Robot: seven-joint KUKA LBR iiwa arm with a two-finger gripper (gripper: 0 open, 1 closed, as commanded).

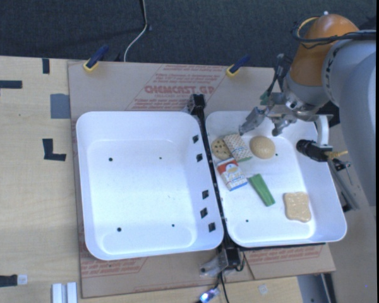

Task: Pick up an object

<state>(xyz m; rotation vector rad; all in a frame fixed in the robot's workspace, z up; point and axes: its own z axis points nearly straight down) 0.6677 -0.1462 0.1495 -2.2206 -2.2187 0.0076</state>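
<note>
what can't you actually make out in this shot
- Print on the small red and white box in the right bin, camera view: too small to read.
- The waffle-patterned item: the round cookie and the tan bun-like piece crowd its edges, so its outline is unclear.
- The gripper: blurred, and its grey wrist covers the base.
- The arm: cut off by the right edge.

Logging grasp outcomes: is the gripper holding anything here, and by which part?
Nothing is held: the open gripper hovers above the round tan bun in the right white bin.
</note>
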